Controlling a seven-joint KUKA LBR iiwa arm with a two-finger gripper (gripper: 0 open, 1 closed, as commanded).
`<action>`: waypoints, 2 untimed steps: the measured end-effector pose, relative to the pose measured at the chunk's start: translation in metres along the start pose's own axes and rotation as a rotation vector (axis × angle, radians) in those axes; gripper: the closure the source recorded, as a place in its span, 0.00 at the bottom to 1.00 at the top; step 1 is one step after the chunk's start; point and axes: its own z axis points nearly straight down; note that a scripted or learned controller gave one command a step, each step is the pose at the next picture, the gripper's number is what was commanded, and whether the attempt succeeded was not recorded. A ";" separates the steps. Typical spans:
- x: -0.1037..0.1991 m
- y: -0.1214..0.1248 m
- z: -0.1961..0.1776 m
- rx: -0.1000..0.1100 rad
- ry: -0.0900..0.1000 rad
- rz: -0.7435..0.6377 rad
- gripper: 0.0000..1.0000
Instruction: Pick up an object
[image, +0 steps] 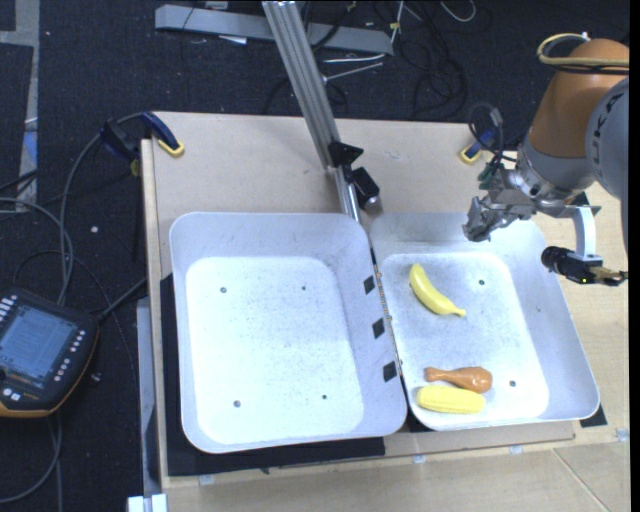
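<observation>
A yellow banana (435, 291) lies in the upper middle of the right bin (545, 310). Near that bin's front edge an orange-brown chicken drumstick (462, 377) rests just above a yellow corn cob (450, 400). My gripper (480, 222) hangs over the right bin's far rim, to the upper right of the banana and well apart from it. Nothing shows between its fingers.
The left bin (190, 300) sits beside the right one, joined along a middle ridge with black clips (381, 327). A slanted metal pole (315, 100) rises behind the bins. Yellow clamps (170, 147) hold the bench corners. A teach pendant (35, 350) lies far left.
</observation>
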 end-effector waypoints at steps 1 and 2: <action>0.000 0.000 -0.018 0.004 0.001 0.000 1.00; 0.043 -0.026 -0.017 0.005 0.002 -0.002 1.00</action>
